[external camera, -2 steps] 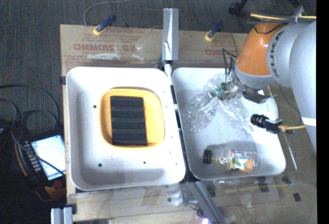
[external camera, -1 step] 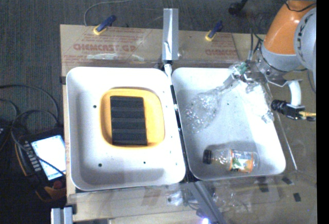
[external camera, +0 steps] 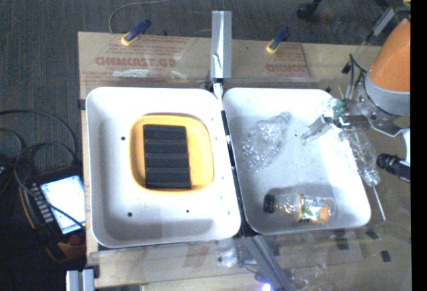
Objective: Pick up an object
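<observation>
My gripper (external camera: 319,128) hung open and empty over the right bin (external camera: 347,216); I feared slipping (clear plastic) on the crumpled wrapper (external camera: 263,139) or bottle (external camera: 299,207).

A yellow sponge (external camera: 172,153) with a black ribbed pad on top lies flat in the middle of the left bin (external camera: 110,216). In the right bin (external camera: 347,219), a clear plastic bottle (external camera: 298,207) lies on its side near the front wall, its dark cap pointing toward the left bin and an orange and green label wrapped around its far half. A crumpled piece of clear plastic (external camera: 264,139) rests on the floor of the right bin, toward its left side and behind the bottle, well apart from it.
</observation>
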### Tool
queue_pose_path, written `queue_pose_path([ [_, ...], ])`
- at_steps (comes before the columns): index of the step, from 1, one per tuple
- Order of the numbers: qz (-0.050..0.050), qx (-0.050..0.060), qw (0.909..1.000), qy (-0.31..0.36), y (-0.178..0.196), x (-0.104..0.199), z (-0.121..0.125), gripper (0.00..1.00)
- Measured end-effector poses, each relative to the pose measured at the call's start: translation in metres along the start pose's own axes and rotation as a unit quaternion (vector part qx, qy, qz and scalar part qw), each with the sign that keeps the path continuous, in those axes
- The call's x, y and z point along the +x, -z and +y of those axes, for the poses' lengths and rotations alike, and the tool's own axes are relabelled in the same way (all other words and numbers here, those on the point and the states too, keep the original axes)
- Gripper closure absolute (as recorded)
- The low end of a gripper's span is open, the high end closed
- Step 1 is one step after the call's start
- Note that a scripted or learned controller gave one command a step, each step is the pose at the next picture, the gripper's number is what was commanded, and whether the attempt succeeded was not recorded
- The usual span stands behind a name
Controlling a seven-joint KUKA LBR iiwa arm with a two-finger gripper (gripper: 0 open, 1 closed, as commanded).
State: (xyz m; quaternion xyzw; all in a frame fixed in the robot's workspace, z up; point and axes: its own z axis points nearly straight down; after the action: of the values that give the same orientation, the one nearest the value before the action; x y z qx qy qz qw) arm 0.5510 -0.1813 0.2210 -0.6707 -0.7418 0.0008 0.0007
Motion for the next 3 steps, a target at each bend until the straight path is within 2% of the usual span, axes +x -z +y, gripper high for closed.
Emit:
queue_pose_path([
  [1,-0.001,0.000,0.9960,0.089,-0.018,-0.036,-0.067,0.00],
  [2,0.002,-0.002,0.9930,0.118,-0.122,-0.003,-0.064,0.00],
  [3,0.003,-0.003,0.9929,0.119,-0.114,-0.001,-0.063,1.00],
])
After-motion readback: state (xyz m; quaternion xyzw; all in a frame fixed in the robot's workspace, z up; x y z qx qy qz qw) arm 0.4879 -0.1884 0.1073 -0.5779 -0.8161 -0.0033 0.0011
